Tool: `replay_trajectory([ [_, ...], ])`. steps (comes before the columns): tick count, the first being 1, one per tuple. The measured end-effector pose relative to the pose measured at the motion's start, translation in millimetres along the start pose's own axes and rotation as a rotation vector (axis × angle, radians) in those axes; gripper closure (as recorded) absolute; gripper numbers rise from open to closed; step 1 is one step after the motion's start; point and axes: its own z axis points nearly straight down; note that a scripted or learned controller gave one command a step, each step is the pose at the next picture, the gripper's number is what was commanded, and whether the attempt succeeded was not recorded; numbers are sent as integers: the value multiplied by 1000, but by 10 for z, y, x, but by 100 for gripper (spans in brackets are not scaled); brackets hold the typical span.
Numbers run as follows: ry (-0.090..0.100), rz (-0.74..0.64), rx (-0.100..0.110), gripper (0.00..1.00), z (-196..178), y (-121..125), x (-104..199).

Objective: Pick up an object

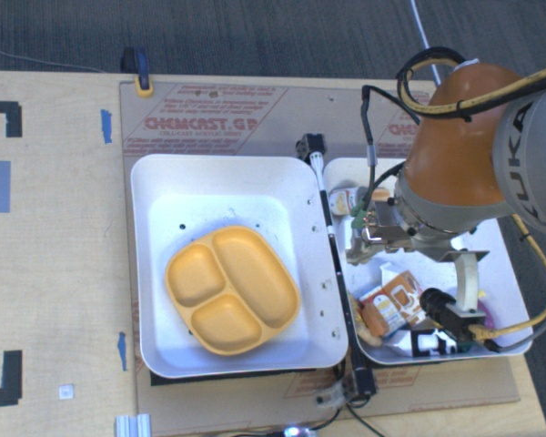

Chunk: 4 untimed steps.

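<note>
Two white bins are set side by side on the worktop (pixel 64 271), a pale board with red lettering printed along its far part and blue tape marks at its left.

The left bin (pixel 155 189) is taken up by a yellow plate (pixel 232 288) with three compartments. The plate is laid flat toward the near side of that bin and is turned slightly.

The right bin (pixel 510 253) is largely covered by the arm (pixel 455 144), which is extended in from the right and held over the bin's far half. The end effector (pixel 375 235) is seen below the orange band, over the left part of the right bin and just beside the wall next to the left bin. Whether it is wide or narrow cannot be told, since it is viewed from above and partly hidden by the wrist.

An orange packet (pixel 393 303) is laid in the near left part of the right bin, tilted, with its printed face up. It is placed nearer than the end effector and slightly to its right, close to it but apart from it. A yellowish thing (pixel 371 335) is partly tucked under the packet's near left corner, against the bin wall, and is too hidden to be named.

A small item (pixel 346 200) with green and yellow on it is seen at the far left corner of the right bin, beyond the end effector.

The plate is well apart from the end effector, to its left across the bin walls.
</note>
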Motion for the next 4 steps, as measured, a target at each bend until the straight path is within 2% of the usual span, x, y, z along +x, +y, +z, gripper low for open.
replay_trajectory([
  [1,-2,1,0,100,-1323,599,-233],
  [2,-1,2,3,100,606,228,-356],
  [3,-2,1,-1,100,211,1646,-364],
  [4,-2,1,1,0,215,1645,-364],
])
